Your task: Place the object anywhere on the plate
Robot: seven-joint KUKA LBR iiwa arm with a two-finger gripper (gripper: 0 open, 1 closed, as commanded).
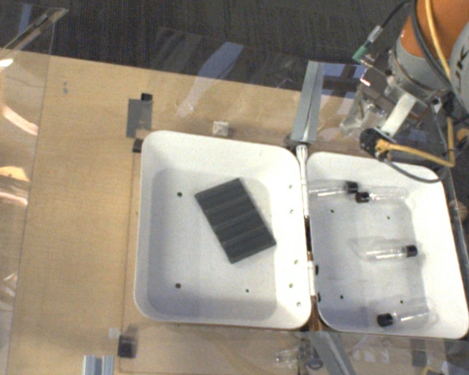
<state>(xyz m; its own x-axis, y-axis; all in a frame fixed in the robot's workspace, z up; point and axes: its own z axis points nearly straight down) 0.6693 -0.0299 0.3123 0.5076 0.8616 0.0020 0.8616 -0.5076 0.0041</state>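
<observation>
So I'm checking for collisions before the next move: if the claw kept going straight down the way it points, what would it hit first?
Probably the bench just behind the right bin's far rim, though depth is unclear from this slanted view; the clear tubes lie nearer the camera.

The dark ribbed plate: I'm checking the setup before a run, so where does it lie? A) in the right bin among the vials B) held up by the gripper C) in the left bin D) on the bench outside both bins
C: the dark ribbed plate lies flat and askew on the floor of the left bin, while the clear vials are in the right bin.
</observation>
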